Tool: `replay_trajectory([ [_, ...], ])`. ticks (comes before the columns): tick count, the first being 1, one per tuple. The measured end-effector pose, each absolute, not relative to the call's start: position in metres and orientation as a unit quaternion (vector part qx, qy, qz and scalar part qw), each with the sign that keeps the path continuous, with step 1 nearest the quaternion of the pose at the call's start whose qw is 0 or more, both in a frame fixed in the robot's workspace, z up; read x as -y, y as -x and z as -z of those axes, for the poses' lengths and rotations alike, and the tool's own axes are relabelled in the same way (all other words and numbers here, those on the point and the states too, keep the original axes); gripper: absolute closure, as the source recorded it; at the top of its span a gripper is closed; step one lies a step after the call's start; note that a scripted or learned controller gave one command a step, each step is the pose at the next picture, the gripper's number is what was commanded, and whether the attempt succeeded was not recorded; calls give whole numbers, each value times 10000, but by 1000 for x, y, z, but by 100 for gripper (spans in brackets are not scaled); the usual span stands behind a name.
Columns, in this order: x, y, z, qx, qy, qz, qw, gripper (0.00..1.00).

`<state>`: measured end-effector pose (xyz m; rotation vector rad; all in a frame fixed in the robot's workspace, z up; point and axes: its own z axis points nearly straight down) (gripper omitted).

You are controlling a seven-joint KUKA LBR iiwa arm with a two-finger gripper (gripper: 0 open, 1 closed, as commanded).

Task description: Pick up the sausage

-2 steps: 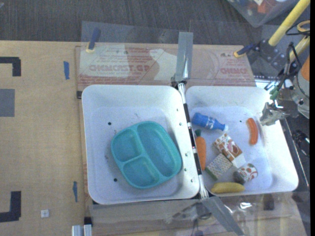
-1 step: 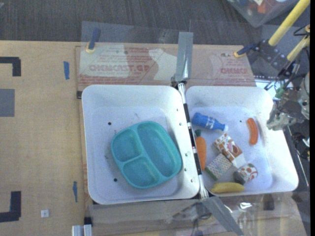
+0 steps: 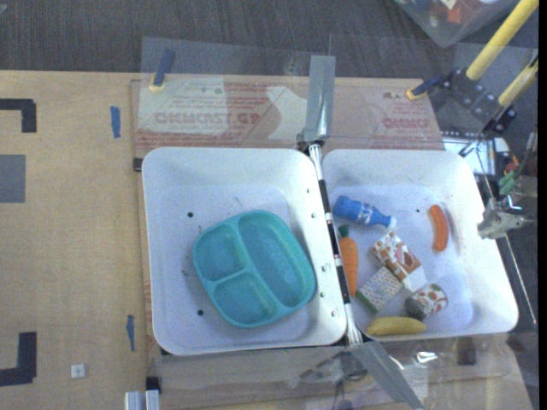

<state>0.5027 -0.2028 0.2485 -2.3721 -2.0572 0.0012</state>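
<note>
Claw (image 3: 498, 220) at the right bin's (image 3: 479, 301) rim, sausage (image 3: 438, 227) near it at 9 o'clock.

Seen small and blurred at the bin's 3 o'clock edge, the claw gives no way to tell whether it is released or clenched; nothing can be made out in its grip. The orange-red sausage lies flat on the bin floor, alone on bare white, its long axis running roughly 12 to 6 with the top end leaning slightly toward 11. By my reading, the move is a short reach toward 9 o'clock, closing across the sausage's narrow width. The blue bottle (image 3: 363, 213) and the patterned box (image 3: 396, 253) lie well apart from it, toward 9 and 8 o'clock.
</note>
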Motion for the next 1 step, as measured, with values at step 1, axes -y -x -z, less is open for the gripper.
replay_trajectory([
  [1,217,-529,-220,6332,7740,0,-12,100],
])
